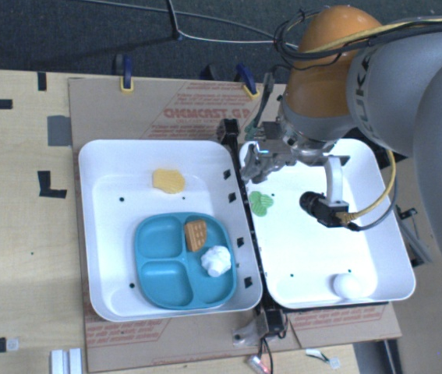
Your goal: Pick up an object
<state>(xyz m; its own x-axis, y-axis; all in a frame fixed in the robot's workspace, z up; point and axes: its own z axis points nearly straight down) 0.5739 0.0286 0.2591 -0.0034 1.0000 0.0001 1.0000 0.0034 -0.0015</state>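
Observation:
My gripper hangs over the far left corner of the right bin, just above a small green object lying by the bin's left wall. A white round object rests near the right bin's front edge. In the left bin a yellow piece lies on the floor. A blue divided plate there carries a brown waffle-like piece and a white crumpled object.
The grey arm with its orange band fills the upper right and overhangs the right bin's back half. Black clips sit along the wall shared by the two bins. Cardboard lies beneath both bins.

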